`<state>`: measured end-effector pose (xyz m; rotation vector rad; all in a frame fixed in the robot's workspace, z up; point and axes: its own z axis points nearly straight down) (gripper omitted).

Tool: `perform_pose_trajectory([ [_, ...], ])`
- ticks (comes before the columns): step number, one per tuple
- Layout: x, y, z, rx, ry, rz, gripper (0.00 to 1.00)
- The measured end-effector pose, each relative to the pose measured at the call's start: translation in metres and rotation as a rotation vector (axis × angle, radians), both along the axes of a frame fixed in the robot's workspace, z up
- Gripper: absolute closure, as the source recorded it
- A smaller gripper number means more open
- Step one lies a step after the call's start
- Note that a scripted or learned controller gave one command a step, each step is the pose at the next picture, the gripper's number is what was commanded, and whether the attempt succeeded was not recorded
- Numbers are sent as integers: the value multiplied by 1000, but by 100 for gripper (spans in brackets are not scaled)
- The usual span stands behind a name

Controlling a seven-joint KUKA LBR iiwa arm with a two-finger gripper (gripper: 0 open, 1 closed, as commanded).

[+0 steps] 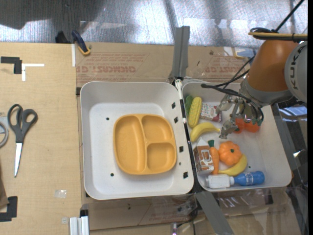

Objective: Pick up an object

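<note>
My gripper (pixel 234 125) hangs over the back of the right bin (pixel 274 155), under the grey wrist with its orange band. A small red-orange fruit with a green top (pixel 249 125) lies right beside it, partly hidden by the gripper body. To its left lie a yellow corn cob (pixel 195 111), a red and white packet (pixel 210 112) and a banana (pixel 204 129). Nearer the front sit an orange round fruit (pixel 230 152), a second banana (pixel 235 167), a carrot (pixel 214 159), a brown box (pixel 202 159) and a blue and white bottle (pixel 234 179).
The left bin (pixel 93 131) holds a yellow divided plate (pixel 145 144). Scissors (pixel 19 131) lie on the wooden bench at the far left. A grey divider bar (pixel 180 53) runs back from between the bins. Cables hang above the arm at the right.
</note>
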<state>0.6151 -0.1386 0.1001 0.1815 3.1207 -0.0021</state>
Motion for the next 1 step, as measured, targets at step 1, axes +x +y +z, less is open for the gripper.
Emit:
perform_pose_trajectory([
  [1, -66, 18, 1, -1, -12, -107, 0],
])
